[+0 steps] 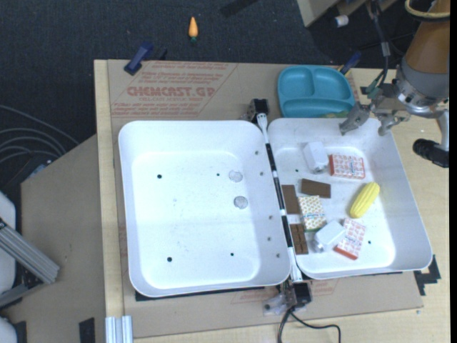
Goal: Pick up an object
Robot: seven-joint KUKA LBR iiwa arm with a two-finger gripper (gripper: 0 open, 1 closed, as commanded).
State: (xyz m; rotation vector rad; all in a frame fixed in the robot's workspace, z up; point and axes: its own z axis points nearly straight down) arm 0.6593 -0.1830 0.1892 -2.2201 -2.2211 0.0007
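Note:
My gripper (371, 121) hangs over the far edge of the right bin (400, 252), its two fingers spread apart with nothing between them. Below it in that bin lie a small white block (314, 154), a red-and-white packet (347, 166), a brown bar (315, 187), a yellow corn cob (364, 199), a patterned packet (311, 211), another white piece (328, 234) and a second red-and-white packet (351, 239). The gripper is apart from all of them, up and to the right of the white block.
The left bin (143, 263) shows two small round marks (238, 189). A teal divided tray (315, 91) sits behind the right bin, close to the gripper. Brown strips (290, 200) lie along the divider between bins. A blue clip (138, 58) and a small orange thing (193, 27) lie far back.

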